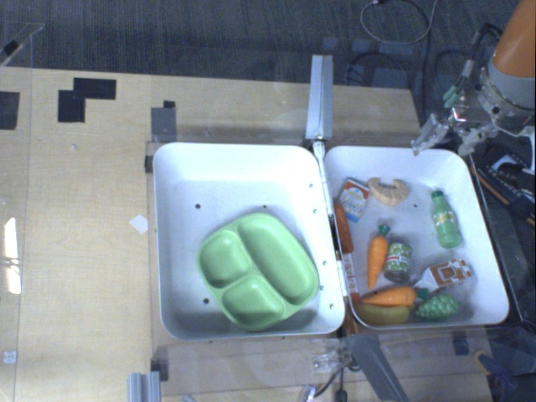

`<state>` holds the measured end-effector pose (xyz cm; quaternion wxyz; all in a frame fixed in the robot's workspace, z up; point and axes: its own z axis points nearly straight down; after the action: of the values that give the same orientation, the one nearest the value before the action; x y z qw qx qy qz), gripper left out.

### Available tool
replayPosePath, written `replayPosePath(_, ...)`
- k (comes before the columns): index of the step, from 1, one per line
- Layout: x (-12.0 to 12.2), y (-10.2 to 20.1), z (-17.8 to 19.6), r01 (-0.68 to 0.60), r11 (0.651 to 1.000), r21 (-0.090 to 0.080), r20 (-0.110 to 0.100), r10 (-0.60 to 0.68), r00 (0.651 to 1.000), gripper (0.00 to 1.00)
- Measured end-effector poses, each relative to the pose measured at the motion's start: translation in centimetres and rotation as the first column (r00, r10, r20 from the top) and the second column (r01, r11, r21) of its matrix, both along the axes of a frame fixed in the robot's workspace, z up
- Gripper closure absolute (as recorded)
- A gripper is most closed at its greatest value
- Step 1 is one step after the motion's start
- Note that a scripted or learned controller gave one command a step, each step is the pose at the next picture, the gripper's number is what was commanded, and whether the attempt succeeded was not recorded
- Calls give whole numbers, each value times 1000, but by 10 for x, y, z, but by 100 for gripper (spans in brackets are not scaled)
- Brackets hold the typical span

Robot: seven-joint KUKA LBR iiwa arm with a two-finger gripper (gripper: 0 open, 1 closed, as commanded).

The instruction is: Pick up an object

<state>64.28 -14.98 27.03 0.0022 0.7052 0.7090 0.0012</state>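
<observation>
Nothing grabbed yet

The hand [442, 131] is parked spread wide over the right bin's [481, 193] far corner; the lone green bottle [445, 219] is probably best targeted.

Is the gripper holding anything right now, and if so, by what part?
Nothing is held. The gripper hangs open above the far right corner of the right bin, with nothing between its fingers. The toy food, such as the green bottle, lies in that bin.

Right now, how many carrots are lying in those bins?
2, both in the right bin. One carrot lies near the bin's middle, leaf end toward the far side. The other carrot lies crosswise along the near edge. Clutter there might hide more.
</observation>
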Motion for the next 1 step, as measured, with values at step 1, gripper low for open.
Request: replayPosePath(1,4,-41,-154,-200,980,-3,4,200,980,0)
